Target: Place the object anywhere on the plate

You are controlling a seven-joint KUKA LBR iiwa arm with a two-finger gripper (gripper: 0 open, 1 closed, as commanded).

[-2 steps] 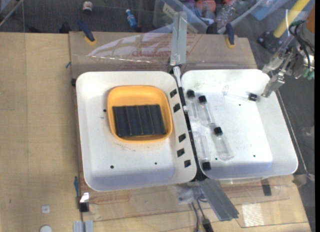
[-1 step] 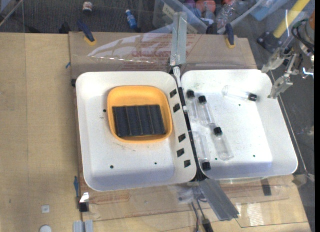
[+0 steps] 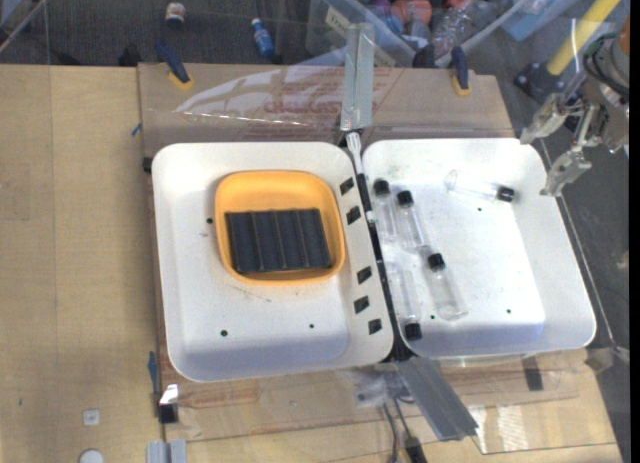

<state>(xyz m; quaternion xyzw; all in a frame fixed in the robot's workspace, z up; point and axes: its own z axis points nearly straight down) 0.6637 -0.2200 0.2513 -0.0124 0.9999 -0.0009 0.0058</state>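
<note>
Hovering at the right edge of the frame, my gripper (image 3: 562, 163) hangs just past the upper right corner of the right bin (image 3: 560, 301), with nothing between its thin metal fingers. They look a little apart, though at this size and slant I cannot tell their spread for certain. My wrist sits above it at the upper right, angled in from the side and partly cut by the frame.

By my judgement, the pick has not begun. The things I must choose from lie in the right bin: several clear tubes with black caps. One short tube (image 3: 478, 188) lies crosswise near the bin's upper middle, closest to my claw. Another tube (image 3: 408, 219) lies lengthwise toward the bin's left side, and a third tube (image 3: 441, 285) lies below it, near the centre. More clear shapes rest along the left wall, too faint to count.

The orange plate (image 3: 228, 194) sits in the left bin (image 3: 190, 321), upper middle of it, with a dark ribbed block (image 3: 278, 241) lying flat across its floor.

Next, I judge, I must swing leftward over the right bin, come down on one tube, and close across its narrow body. Clear, round plastic may roll or slip away. Then comes a carry across the divider to the plate.
</note>
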